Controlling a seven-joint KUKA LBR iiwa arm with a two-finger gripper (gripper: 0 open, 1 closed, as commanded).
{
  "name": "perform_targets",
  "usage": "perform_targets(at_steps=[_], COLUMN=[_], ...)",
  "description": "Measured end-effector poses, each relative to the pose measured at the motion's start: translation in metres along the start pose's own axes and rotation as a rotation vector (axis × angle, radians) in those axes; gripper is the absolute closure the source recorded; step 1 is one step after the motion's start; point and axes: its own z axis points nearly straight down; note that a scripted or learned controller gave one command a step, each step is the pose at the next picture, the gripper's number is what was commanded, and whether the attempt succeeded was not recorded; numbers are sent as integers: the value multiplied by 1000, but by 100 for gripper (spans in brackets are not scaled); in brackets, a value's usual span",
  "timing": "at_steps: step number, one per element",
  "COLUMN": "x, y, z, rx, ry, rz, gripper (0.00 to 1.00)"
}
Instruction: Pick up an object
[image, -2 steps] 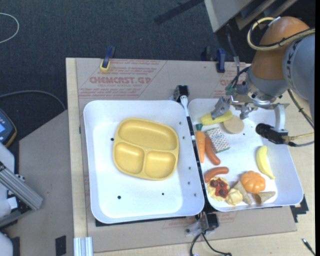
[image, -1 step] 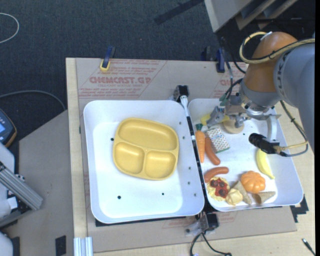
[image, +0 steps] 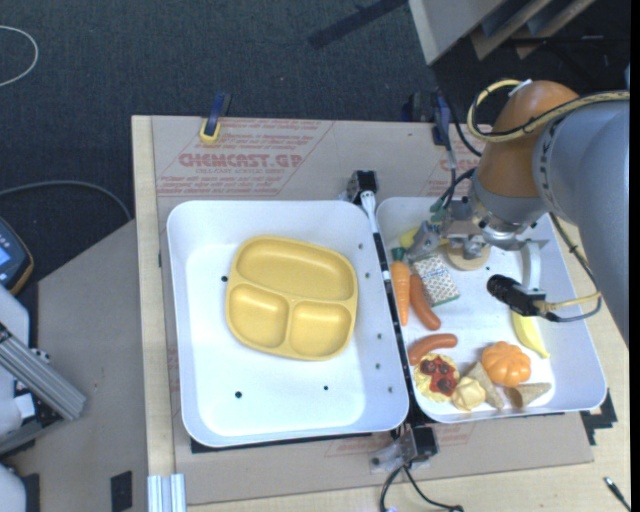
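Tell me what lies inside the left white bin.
The left bin holds one yellow divided plate, its three compartments bare. Whatever lies beneath the plate is covered.

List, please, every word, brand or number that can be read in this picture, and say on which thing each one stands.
"CHEMCAST GP" in red capitals: on the brown protective paper covering the board under the two bins, near its far edge.
Smaller red lines above and below that name: too blurred to read.
Fainter red print on the paper behind the right bin: too blurred to read.
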Motion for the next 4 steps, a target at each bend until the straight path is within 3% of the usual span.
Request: perform_targets(at_steps=[1,3,4], x=[0,12,12], y=[1,1,2], z=[-12,-114,-138], rx=[-5,-4,-2], ry=[1,1,2], rz=[1,-1,-1], gripper=[100,100,100])
